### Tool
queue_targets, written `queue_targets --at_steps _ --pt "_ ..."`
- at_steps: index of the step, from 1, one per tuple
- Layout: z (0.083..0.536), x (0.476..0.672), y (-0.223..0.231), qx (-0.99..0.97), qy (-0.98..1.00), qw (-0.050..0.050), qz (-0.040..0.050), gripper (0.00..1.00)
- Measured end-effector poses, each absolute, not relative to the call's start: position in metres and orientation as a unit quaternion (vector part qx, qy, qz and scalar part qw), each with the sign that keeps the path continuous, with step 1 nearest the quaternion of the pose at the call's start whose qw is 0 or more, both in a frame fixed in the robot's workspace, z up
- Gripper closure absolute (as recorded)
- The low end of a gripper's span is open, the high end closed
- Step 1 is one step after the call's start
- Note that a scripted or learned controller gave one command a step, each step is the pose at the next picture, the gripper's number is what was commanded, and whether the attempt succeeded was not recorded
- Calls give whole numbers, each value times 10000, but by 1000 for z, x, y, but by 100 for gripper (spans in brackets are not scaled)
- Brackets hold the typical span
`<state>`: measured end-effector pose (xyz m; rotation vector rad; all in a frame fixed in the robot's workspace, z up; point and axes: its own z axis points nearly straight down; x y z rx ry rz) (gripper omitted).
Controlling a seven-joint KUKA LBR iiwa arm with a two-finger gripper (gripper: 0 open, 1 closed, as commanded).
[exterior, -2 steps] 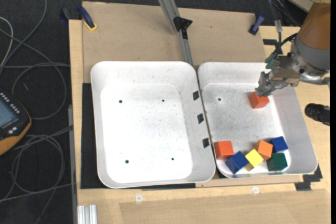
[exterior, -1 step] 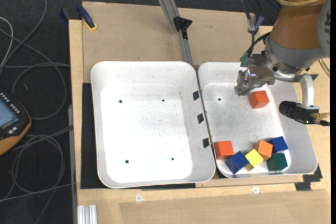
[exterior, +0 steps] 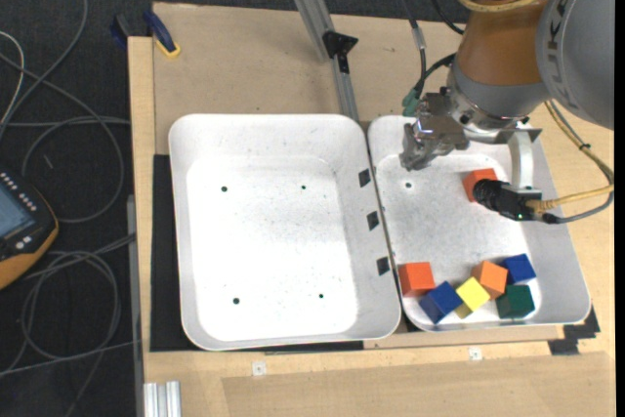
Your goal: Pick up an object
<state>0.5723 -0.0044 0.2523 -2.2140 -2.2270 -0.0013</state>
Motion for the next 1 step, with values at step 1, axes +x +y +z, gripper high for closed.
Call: queue_targets --at_steps 1 --pt "255 602 39 -7050 -7092 -4 -18 100"
